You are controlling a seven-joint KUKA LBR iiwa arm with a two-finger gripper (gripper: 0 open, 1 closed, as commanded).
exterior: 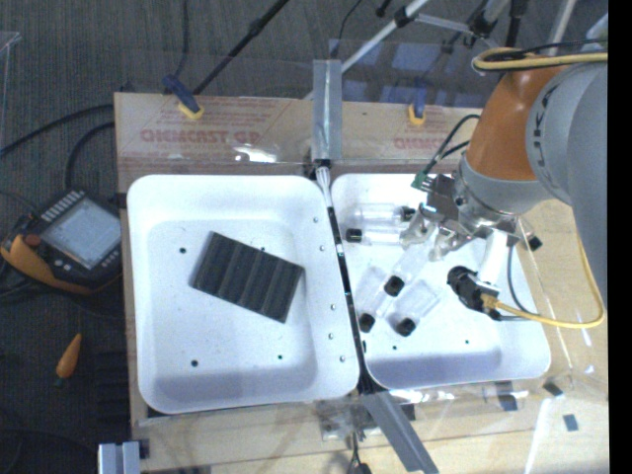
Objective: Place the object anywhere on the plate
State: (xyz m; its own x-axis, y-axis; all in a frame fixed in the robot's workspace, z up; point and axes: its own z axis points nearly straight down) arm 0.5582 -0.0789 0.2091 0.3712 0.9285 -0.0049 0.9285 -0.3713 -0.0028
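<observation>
Your tool [420,265] is down in the right bin [513,349], its clear fingers [387,286] spread apart with black pads at the tips, nothing between them. The arm [538,117] comes in from the right, orange band above the wrist, bent down over the bin's far right corner, a yellow cable [553,319] looping off it. Over in the left bin [163,363], the dark ribbed plate [246,276] lies flat, turned at an angle, well apart from your tool. I can't make out the object to be placed. A metal rail [327,117] rises behind the bins on the surface [222,126]. A handheld controller [69,240] sits on the floor at left.
</observation>
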